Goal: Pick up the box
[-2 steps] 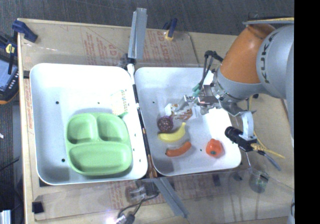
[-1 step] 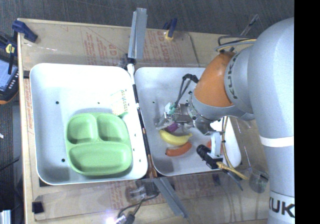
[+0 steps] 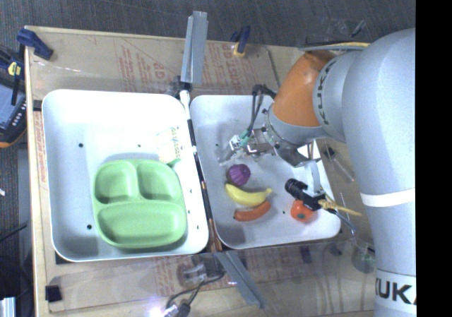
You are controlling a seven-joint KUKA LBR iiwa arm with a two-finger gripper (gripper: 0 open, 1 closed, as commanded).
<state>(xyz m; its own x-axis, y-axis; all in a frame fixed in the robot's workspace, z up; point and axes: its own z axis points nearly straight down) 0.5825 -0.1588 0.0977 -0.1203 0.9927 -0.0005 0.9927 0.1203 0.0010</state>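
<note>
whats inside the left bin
A green divided plate lies flat in the left bin, toward its near side, and a small pale box rests against the right wall. Whatever is under the plate is covered.

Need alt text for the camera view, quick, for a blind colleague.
The grey arm's claw hangs low in the right bin, above a purple fruit, a banana and a red sausage. The left bin holds a green divided tray and a small box.
</note>
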